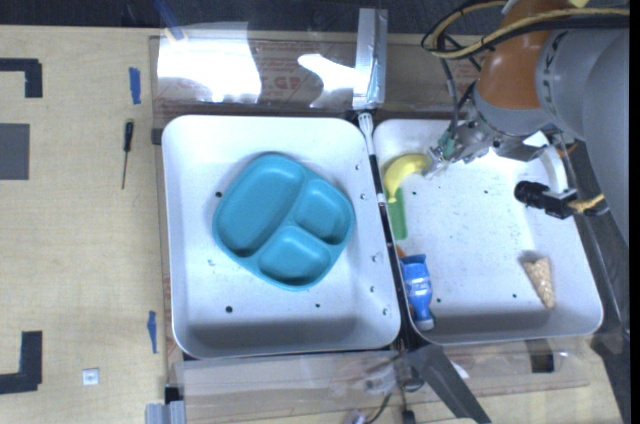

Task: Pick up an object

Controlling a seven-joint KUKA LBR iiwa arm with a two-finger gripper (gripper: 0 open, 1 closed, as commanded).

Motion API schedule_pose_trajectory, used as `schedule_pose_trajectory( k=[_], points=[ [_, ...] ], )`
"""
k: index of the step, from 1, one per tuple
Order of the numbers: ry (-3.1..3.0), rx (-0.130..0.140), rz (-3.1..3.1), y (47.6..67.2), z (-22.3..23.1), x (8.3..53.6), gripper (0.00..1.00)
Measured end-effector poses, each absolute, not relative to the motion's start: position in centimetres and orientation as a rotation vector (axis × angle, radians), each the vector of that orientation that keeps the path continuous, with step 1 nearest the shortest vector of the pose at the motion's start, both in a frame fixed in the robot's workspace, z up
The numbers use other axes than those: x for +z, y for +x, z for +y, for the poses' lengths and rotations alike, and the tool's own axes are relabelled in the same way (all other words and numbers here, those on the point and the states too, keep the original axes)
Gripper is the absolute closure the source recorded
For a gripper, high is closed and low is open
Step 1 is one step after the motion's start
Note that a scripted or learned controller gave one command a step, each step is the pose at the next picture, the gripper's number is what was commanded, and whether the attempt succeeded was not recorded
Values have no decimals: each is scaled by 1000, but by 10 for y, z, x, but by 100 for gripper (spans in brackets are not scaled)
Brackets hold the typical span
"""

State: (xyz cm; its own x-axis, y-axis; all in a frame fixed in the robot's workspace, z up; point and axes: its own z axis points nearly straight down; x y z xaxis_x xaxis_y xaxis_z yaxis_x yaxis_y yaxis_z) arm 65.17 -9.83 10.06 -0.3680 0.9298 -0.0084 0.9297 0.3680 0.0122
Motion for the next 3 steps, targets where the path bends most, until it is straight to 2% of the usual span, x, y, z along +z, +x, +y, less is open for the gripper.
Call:
schedule_pose_trajectory(
  k=[1, 2, 3],
  points=[
    [1687, 10, 2636, 670, -70, 191, 100],
    [1693, 1, 2643, 668, -70, 186, 0],
    [1618, 5, 2685, 625, -103, 88, 0]
  ],
)
